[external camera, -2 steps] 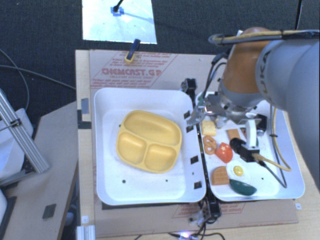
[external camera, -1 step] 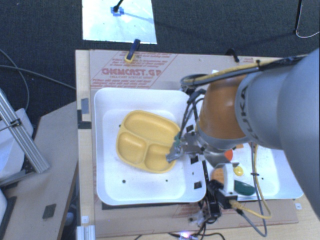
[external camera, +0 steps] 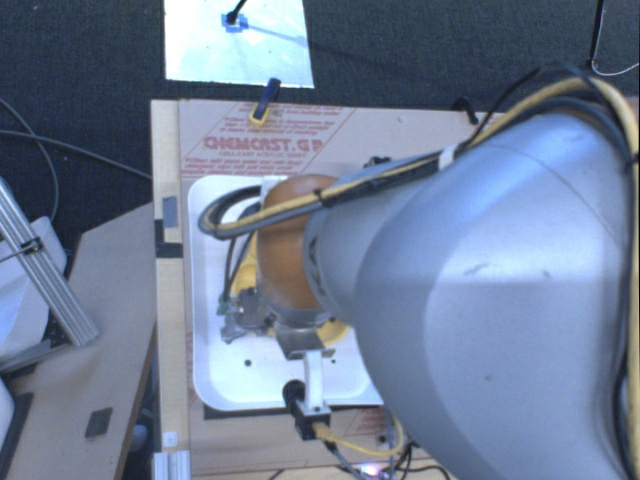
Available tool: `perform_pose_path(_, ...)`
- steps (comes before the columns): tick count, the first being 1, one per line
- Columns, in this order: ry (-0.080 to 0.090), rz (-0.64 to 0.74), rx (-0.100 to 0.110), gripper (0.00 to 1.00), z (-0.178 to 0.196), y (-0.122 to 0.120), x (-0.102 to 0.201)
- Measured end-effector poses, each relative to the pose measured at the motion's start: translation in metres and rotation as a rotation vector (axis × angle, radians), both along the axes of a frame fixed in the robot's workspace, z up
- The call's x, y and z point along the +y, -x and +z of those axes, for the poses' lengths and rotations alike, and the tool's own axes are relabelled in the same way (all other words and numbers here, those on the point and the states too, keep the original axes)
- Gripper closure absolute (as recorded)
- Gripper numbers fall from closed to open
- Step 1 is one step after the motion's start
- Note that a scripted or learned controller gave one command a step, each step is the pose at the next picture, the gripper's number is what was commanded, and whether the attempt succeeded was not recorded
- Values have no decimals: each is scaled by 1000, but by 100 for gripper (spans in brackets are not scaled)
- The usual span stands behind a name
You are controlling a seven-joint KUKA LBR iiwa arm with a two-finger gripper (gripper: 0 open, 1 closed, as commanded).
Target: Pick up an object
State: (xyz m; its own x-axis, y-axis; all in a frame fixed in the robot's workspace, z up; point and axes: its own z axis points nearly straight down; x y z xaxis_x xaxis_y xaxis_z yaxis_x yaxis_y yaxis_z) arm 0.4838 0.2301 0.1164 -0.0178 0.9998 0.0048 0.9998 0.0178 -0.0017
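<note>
— Yellow object (external camera: 340,334): where is it?
— In the white bin (external camera: 215,388), peeking out from under the wrist; the arm (external camera: 480,268) covers most of it, so I cannot tell what it is

— And the gripper (external camera: 240,320)?
— Low over the bin's left half, just left of the yellow object, below the orange band (external camera: 285,253). Open or closed, I cannot tell; nothing visibly held

— Anything else?
— A black cable (external camera: 225,213) loops over the bin's far left corner, and the table (external camera: 270,143) shows red print beyond it
</note>
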Motion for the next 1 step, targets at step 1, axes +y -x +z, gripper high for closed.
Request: perform_pose_path(1,4,-20,-10,0,53,-68,-38)
